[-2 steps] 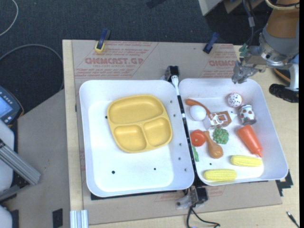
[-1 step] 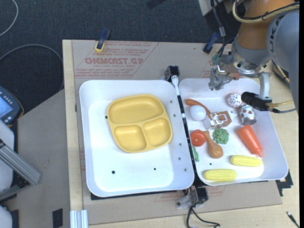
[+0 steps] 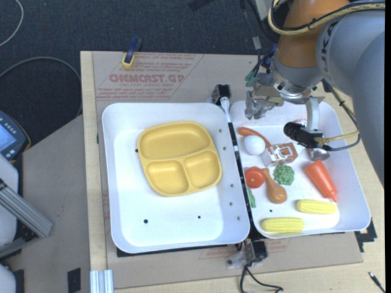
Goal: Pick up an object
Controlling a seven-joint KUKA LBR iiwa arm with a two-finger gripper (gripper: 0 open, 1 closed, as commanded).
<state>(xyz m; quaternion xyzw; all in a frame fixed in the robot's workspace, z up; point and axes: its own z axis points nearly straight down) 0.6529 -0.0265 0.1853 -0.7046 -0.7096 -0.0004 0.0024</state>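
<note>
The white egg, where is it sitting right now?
The white egg lies in the right bin, near its upper left corner, just above the tomato and close to the divider between the two bins.

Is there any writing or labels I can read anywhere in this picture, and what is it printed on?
"CHEMCAST GP", in large faded red letters on the brown paper-covered board under the two white bins.
Smaller red lines above and below that name on the same board: too blurred to read.
Small brown-and-white card-like item in the right white bin: it carries markings, too small to read.
Dark device with a blue screen at the left edge: nothing legible.
</note>
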